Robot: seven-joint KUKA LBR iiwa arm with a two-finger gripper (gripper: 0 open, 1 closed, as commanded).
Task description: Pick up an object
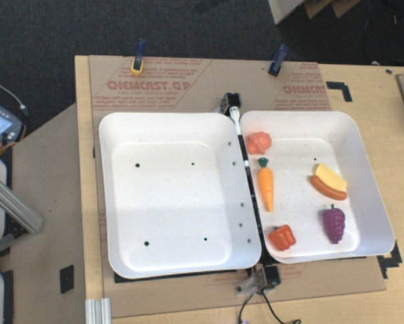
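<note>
I judge the pick not yet begun, and I cannot tell the gripper's state: the orange plastic carrot, my likely target, lies untouched in the right white bin, centre-right of the frame, just beside its left wall.

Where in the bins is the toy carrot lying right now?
The carrot lies in the right bin, close to its left wall by the divide between the bins. The pinkish toy sits just above it in the camera view, the red pepper below.
</note>
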